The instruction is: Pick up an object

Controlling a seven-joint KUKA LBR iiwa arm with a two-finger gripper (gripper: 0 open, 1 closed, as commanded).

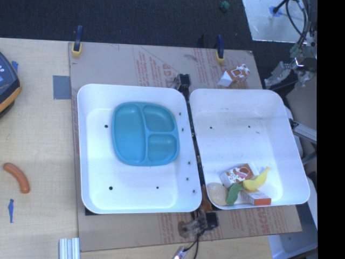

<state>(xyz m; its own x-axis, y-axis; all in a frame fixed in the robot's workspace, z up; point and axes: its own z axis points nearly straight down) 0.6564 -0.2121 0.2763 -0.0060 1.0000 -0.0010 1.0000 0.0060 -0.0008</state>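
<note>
Two white bins sit side by side on a cardboard sheet. The left bin (97, 144) holds a blue divided plate (145, 133). Several small items are piled in the near corner of the right bin (242, 117): a yellow banana (257, 180), a small orange-and-white carton (238, 174), a green pod-shaped piece (233, 193), a pale round piece (216, 193) and a white-and-orange box (257, 199).
A small carton (235, 75) lies on the cardboard behind the right bin. A toy sausage (17, 177) rests on the wooden bench at left, and a yellow-edged device (6, 82) pokes in at the left edge. Clamps (77, 41) hold the cardboard at the back.
</note>
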